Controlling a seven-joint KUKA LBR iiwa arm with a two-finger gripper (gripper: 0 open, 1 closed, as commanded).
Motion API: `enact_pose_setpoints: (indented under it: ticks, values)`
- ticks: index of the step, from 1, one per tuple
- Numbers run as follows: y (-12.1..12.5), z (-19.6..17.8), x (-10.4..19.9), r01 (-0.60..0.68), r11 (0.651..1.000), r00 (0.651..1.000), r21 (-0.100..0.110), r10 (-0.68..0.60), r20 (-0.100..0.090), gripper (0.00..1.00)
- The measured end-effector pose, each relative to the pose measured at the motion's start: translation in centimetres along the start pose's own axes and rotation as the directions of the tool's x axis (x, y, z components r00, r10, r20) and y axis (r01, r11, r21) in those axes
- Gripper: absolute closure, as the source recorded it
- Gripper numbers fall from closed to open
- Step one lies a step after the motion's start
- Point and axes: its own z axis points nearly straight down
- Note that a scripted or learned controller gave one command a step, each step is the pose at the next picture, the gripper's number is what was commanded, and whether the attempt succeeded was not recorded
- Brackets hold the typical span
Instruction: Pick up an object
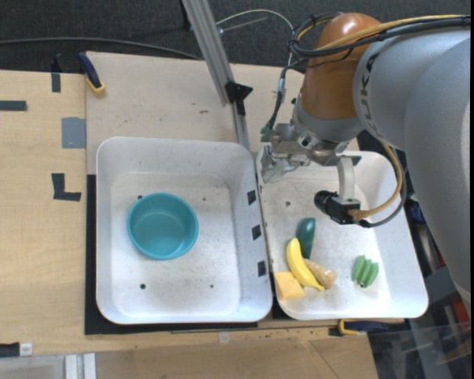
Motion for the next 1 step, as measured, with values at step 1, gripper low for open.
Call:
enact_pose_setpoints:
  ticks: [1]
  values:
    - [-0.53,-1.22,5.45,0.002,1.000,1.000,-0.002,-0.002,-0.001,1.00]
